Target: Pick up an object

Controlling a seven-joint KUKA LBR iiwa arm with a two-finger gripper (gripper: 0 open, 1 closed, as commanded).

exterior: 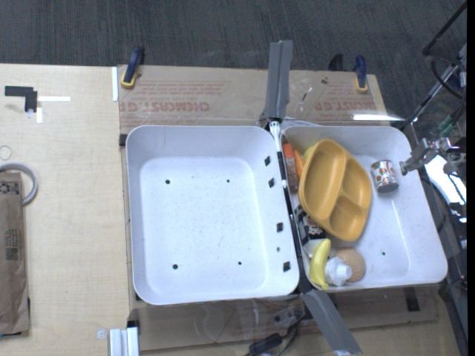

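Observation:
The right bin (415,269) holds a yellow divided plate (338,189) tilted against its left wall. A small patterned can (384,175) lies to the plate's right. At the bin's front a yellow banana (320,264) lies next to a white piece (338,273) and a brown ball (354,264). An orange item (290,165) is wedged behind the plate by the divider. A grey metal part that looks like my gripper (417,160) hangs over the right rim, just right of the can and apart from it. Nothing is seen held.
The left bin (204,213) sits beside the right one, with a grey divider bar (278,87) between them. Cardboard (193,99) lies behind the bins with blue clamps (133,65). A brown paper bag (11,251) rests at far left. Dark rods and cables (449,73) crowd the right edge.

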